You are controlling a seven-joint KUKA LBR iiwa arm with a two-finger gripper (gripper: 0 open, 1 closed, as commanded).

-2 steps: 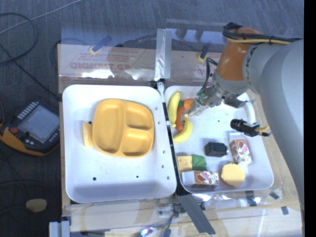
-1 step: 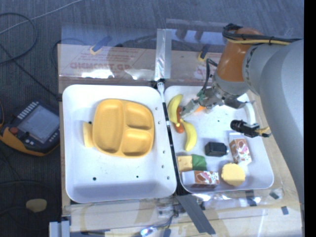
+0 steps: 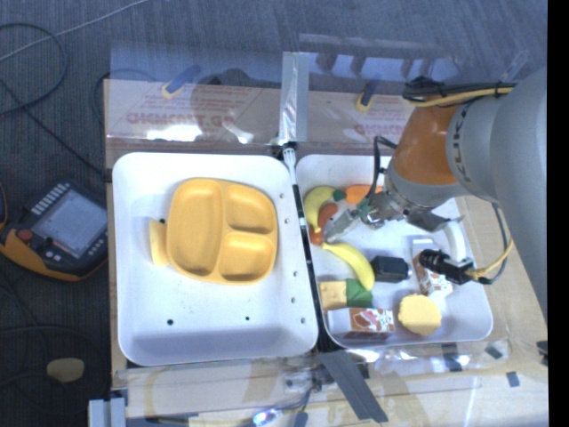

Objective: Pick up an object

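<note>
Crowding the right bin's (image 3: 476,327) left wall, the gripper (image 3: 342,223) hangs over a banana (image 3: 351,261); its finger state cannot be told. The left bin (image 3: 133,327) holds a yellow tray (image 3: 222,229).

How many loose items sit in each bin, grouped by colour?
Left bin, yellow: 1 (divided tray)
Right bin, yellow: 4 (banana, fruit, cheese block, lump)
Orange/red: 3
Black: 1
Green: 1
Total: 10, though partly hidden items make this approximate.

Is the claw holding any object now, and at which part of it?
It cannot be told. The claw is low among the fruit in the right bin, beside the banana, but no object shows between it.
</note>
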